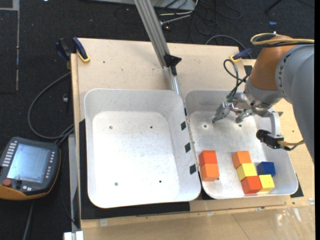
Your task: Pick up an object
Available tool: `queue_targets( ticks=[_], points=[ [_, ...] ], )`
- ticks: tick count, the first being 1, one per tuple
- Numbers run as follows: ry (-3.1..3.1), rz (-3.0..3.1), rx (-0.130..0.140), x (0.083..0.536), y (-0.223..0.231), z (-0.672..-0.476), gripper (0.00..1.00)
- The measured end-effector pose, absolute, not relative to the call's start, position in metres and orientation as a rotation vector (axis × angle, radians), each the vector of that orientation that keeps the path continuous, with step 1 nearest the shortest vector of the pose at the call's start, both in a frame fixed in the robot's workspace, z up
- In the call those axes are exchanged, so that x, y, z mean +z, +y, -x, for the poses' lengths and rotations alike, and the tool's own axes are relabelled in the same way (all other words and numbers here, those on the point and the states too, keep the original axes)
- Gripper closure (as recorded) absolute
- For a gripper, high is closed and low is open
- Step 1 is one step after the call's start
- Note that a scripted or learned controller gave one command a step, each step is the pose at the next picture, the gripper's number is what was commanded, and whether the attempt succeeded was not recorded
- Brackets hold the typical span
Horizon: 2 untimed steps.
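My gripper (pixel 230 116) hangs over the back part of the right bin (pixel 200 101), its two fingers spread open with nothing between them. Toward the bin's front left, two orange blocks (pixel 208 165) stand touching each other. A cluster sits at the front right: an orange block (pixel 242 158), a yellow block (pixel 246 171), a red block (pixel 251 184), a blue block (pixel 266 168) and a second small yellow block (pixel 267 182). All the blocks lie nearer the front than the gripper and apart from it.
The left bin (pixel 100 104) sits beside the right one, their rims meeting in the middle. A slanted metal pole (pixel 152 26) rises from the bench behind the bins. A teach pendant (pixel 27 166) lies on the floor at left.
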<state>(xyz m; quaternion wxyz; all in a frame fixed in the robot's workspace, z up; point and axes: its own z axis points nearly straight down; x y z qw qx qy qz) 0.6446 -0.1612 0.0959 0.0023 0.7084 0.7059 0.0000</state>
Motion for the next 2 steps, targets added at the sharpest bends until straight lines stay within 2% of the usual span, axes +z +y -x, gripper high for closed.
queue_targets(
  ticks=[1, 2],
  points=[
    [2.219, -2.22, 0.001, 0.096, -0.159, -0.645, 0.0],
    [2.215, -2.22, 0.002, 0.096, -0.189, -0.661, 0.0]
  ],
)
